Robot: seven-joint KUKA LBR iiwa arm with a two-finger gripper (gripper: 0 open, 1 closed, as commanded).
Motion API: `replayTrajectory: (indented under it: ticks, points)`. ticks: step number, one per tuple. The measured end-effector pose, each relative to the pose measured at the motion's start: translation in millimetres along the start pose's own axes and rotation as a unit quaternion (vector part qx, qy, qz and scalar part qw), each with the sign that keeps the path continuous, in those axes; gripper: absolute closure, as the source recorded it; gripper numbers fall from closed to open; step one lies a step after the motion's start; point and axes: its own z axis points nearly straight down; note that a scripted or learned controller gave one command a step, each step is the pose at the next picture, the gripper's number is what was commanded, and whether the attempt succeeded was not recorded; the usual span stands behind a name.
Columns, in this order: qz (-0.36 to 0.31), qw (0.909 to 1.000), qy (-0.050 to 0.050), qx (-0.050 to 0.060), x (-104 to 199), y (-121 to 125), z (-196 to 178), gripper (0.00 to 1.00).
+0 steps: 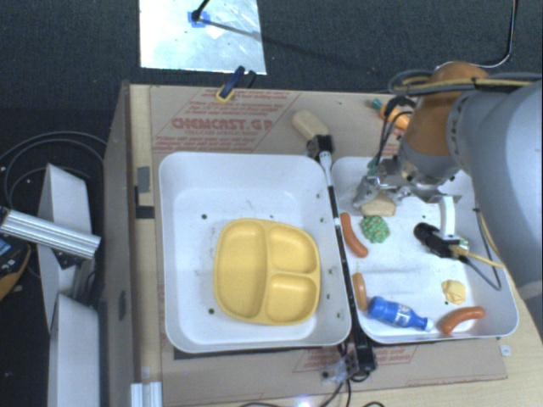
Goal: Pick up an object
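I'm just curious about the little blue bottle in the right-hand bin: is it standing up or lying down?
Lying down. The blue bottle rests on its side on the right bin floor, its white end pointing toward the orange sausage nearby.

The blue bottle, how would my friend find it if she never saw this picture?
Look at the right bin, the one full of small toys. Along its front edge lies the blue bottle on its side, between two orange sausages. It is the only blue thing there, with a white label.
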Motion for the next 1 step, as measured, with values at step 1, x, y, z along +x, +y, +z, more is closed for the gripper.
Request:
replayTrajectory:
  ticks: [1]
  points:
    - [0.002,1.0,0.001,-0.002,39.9,-48.6,-114.0,1.0]
